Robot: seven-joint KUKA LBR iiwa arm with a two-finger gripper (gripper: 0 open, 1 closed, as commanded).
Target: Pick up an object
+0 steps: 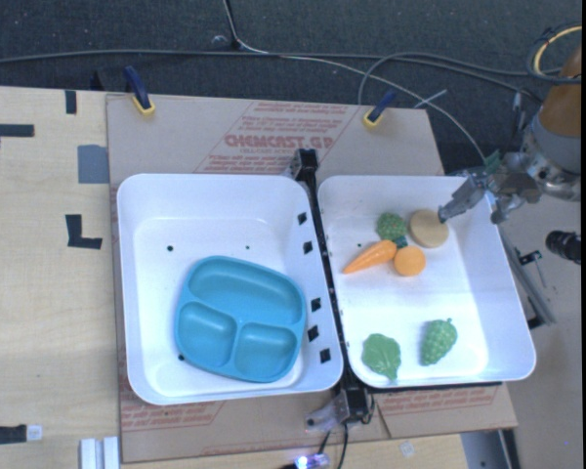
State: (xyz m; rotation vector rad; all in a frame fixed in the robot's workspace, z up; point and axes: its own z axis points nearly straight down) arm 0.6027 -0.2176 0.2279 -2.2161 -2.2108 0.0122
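Here, in the camera view, you see the worktop [39, 291] from above at a slant, with two shallow white bins side by side on a cardboard sheet [273, 135]. The left bin [142, 203] holds a blue divided tray [239, 319], lying flat with its three compartments facing up.

The right bin [488, 291] carries the small food items. A carrot [370, 256] lies with its long axis slanting, the thick end up and to the right, the tip down and to the left, its thick end touching a small orange ball [409, 261]. Just above them sits a dark green broccoli piece [392, 226], and beside it a tan round piece [430, 229]. Near the front edge of the bin you find a green leafy piece [381, 354] and a bumpy green piece [439, 340], close together but apart.

The arm [557, 115] comes in from the right and is cut off by the frame, so you see only its wrist portion. The end effector [456, 206] hangs at the bin's upper right corner, pointing down and to the left toward the tan round piece. Its tip is blurred and small, so you cannot tell whether it is spread or pressed together, nor whether it touches the tan piece. Nothing is visibly pinched.
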